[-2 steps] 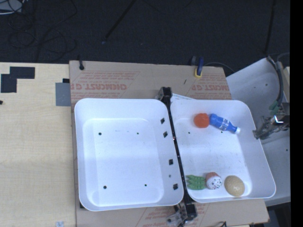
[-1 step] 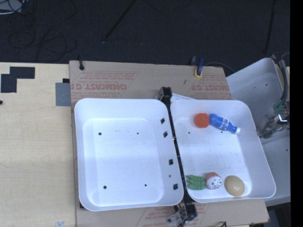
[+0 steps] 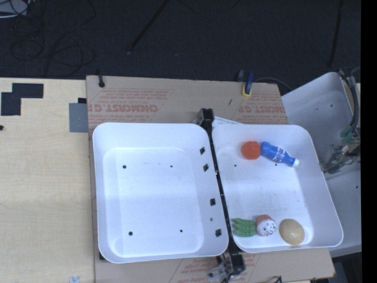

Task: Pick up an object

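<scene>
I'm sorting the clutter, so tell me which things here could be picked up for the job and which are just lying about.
Candidates to pick:
orange ball
blue bottle
green toy
spotted ball
tan egg

Lying about:
left bin
blue-and-yellow clamp
cardboard sheet

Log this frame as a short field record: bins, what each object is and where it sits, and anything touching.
bins: left bin and right bin, side by side
right bin, far end: orange ball beside blue bottle, which lies on its side; the two look close or touching
right bin, near edge: green toy, white spotted ball, tan egg-shaped object in a row
contact: green toy and spotted ball appear to touch
bench: cardboard sheet under both bins
</scene>
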{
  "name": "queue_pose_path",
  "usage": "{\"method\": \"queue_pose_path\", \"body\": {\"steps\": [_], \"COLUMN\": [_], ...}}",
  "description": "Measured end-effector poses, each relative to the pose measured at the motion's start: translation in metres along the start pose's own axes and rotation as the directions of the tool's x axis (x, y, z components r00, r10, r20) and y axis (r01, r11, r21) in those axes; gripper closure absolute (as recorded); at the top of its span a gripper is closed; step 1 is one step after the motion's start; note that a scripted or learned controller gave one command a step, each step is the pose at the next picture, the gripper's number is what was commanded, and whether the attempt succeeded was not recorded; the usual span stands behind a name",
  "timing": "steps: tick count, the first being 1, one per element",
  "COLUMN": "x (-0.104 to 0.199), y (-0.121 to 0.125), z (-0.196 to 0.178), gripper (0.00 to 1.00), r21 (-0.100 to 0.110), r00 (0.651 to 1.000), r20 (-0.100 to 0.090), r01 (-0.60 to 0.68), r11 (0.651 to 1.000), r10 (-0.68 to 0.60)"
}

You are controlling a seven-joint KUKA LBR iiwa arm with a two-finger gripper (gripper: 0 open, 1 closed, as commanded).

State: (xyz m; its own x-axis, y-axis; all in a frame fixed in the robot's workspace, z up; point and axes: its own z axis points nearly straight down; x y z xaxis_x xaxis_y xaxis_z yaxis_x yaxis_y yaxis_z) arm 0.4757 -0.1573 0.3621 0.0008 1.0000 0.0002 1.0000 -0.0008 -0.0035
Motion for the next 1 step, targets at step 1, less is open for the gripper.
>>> {"method": "queue_pose_path", "body": {"steps": [1], "x": [0.0114], "y": [0.0005], "z": [-0.0111], "gripper": [1.0], "r21": [-0.004], "r00": [1.0], "r20": [0.0], "r01": [0.003], "r11": [1.0], "r10": [-0.003]}}
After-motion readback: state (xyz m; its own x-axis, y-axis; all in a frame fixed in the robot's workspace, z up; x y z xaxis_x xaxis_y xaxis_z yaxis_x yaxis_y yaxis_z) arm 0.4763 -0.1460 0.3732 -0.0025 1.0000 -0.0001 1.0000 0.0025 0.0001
